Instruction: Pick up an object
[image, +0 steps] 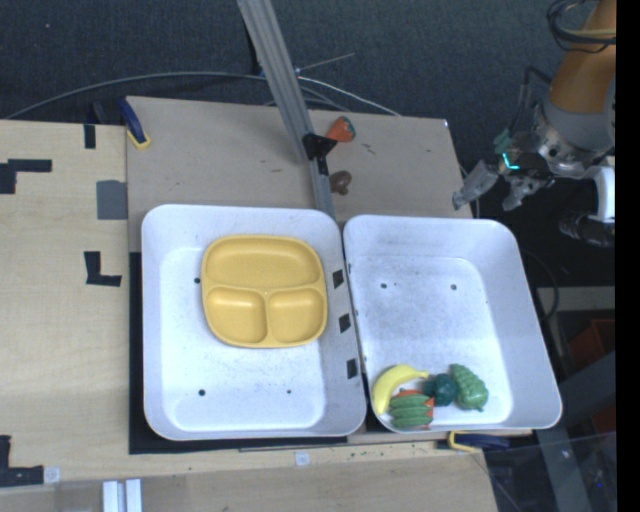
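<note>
Several toy foods lie bunched in the front corner of the right bin (500, 300): a yellow banana (393, 381), an orange and green carrot-like piece (410, 409), a dark teal piece (440, 388) and a green leafy piece (469, 388). My gripper (494, 191) hangs beyond the right bin's far right corner, above the bench's edge and far from the foods. Its two fingers stand apart, open, with nothing between them.
A yellow three-compartment plate (265, 290) lies in the left bin (165, 330). A grey metal rail (285, 80) runs slantwise over the bench behind the bins, with a small orange clip (342, 128) beside it. Cables hang near the arm's orange band (582, 80).
</note>
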